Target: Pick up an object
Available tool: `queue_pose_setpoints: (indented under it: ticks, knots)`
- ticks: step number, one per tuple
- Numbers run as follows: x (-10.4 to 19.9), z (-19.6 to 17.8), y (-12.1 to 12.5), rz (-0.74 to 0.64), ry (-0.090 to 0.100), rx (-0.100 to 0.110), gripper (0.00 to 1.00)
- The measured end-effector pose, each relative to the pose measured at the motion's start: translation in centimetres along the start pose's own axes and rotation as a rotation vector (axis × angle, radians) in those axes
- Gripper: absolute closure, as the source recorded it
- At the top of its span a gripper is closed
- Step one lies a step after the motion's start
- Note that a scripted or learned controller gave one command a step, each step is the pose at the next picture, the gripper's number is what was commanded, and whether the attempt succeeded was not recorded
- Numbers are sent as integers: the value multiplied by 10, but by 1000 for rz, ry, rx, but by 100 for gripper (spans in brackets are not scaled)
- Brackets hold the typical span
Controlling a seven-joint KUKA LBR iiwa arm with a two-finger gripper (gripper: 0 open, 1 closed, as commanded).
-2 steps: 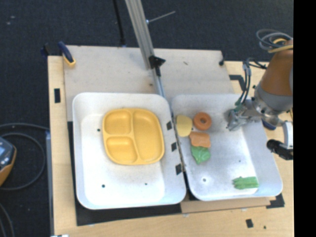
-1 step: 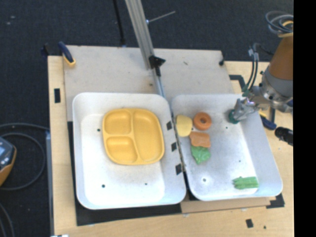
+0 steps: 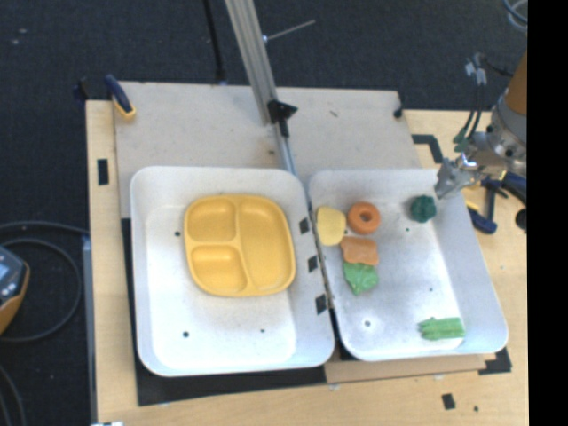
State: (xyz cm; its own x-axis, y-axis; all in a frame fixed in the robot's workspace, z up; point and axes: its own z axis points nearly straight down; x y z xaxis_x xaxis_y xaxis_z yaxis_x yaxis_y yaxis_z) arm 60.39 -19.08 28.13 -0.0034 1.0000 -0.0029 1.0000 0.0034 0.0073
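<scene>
The right bin point(image 3: 461, 247) holds several small items. A dark green ball point(image 3: 422, 208) lies near its far right edge. An orange ring point(image 3: 363, 217) sits beside a pale yellow piece point(image 3: 330, 225) at the bin's left. Below them lie an orange block point(image 3: 359, 251) and a light green lump point(image 3: 360, 277). A flat green piece point(image 3: 441, 328) rests near the front right corner. My gripper point(image 3: 450, 179) hangs at the bin's far right edge, just up and right of the dark green ball, with nothing seen held in it.
The left bin point(image 3: 160, 327) bears a yellow divided plate point(image 3: 240, 243). A metal post point(image 3: 253, 47) rises from the bench behind the bins. A blue-handled clamp point(image 3: 484, 216) lies right of the right bin, and another clamp point(image 3: 120, 96) sits at the bench's far left corner.
</scene>
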Motion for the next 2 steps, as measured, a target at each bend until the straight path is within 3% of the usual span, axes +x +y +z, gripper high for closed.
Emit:
queue_pose_setpoints:
  ticks: [2]
  knots:
    - [107, 11, -8, -2, 2, 7, 100]
